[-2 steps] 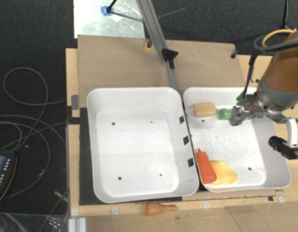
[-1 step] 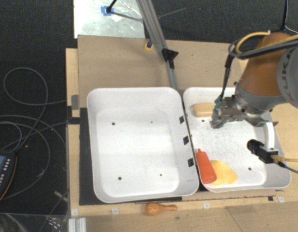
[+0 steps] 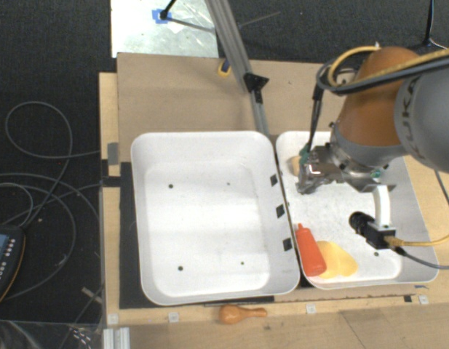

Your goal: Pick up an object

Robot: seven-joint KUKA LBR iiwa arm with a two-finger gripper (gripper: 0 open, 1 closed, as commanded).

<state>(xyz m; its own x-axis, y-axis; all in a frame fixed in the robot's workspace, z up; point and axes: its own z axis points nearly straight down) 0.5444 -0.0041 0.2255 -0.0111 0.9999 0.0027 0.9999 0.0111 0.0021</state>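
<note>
My gripper (image 3: 309,179) hangs low over the upper left part of the right bin (image 3: 332,211), under the orange band and grey wrist. A small tan object (image 3: 292,165) peeks out just left of the gripper, close to the bin's left wall. An orange-red bottle-shaped object (image 3: 309,249) lies along the left wall near the front of the right bin. A flat yellow object (image 3: 339,259) lies right beside it, touching it. The wrist hides whatever sits directly beneath the gripper.
The left bin (image 3: 204,139) stands beside the right one, with black clips along the shared wall. A tan wooden pear-shaped piece (image 3: 242,313) lies on the bench in front of the bins. A grey pole (image 3: 235,46) slants across the back. Yellow cable trails at the right.
</note>
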